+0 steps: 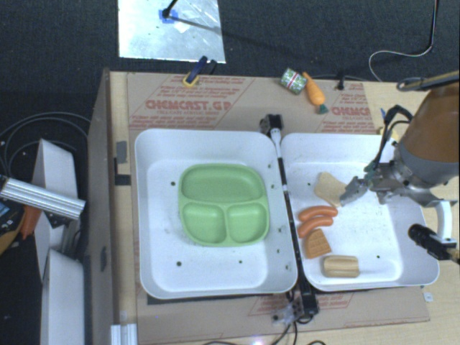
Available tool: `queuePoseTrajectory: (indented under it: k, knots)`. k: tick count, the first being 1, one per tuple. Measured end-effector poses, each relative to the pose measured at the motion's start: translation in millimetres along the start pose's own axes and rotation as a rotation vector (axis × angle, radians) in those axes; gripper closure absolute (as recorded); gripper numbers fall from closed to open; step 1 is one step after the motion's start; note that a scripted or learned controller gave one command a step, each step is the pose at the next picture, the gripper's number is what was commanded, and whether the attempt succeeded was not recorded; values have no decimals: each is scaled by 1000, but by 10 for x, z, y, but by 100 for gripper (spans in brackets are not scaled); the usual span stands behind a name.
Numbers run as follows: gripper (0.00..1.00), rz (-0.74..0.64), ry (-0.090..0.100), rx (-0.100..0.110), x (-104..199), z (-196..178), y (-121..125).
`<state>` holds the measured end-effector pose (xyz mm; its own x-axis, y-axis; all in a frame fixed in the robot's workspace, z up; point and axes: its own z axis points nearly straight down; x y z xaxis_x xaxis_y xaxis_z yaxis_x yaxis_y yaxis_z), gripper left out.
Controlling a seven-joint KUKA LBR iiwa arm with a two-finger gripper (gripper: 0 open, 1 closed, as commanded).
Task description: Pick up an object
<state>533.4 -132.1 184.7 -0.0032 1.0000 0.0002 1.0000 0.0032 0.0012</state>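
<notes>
- Two grey fingers (353, 191) hang over the right bin (417, 264). They look a little apart and hold nothing.
- Just beside the fingers lies the bread slice (329, 187): pale, flat, likely light and stiff. I would pinch its thin edges.
- Below the bread slice lie two orange sausages (316, 219), round and smooth, maybe slippery.
- Farther below lie a brown cracker (317, 244) and a tan roll (340, 266).

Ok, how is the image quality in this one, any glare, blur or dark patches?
Camera view: even light across both white bins, soft shadows only. Glare on the foil sheet at top. The arm's orange band looks slightly blurred. The hot dog and green tray are sharp enough.
</notes>
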Motion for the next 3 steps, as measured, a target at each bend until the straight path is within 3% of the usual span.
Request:
queuePoseTrajectory:
  k: [1,2,3]
  knots:
    - [0,2,-1,-13,443,868,-106]
    - [0,0,-1,-1,57,1002,521]
    - [0,1,0,1,423,1009,-67]
